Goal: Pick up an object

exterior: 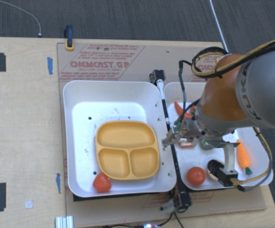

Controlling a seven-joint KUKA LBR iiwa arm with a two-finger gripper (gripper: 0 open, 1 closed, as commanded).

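Note:
My gripper (179, 137) hangs low over the left side of the right bin (261, 177), close to the wall between the two bins. A red tomato (195, 175) lies in that bin's front left corner, just below the gripper. An orange carrot (243, 156) rests by the right wall. A red-orange piece (179, 109) lies at the bin's back left, partly under the wrist. In the left bin (75, 127), a yellow three-compartment plate (127, 149) sits in the middle and a second red tomato (102, 183) lies at the plate's front left corner.
The arm's grey and orange body covers much of the right bin's middle and back. Both bins stand on a cardboard sheet (104, 61) on the wooden bench. Cables loop above the wrist at the back right.

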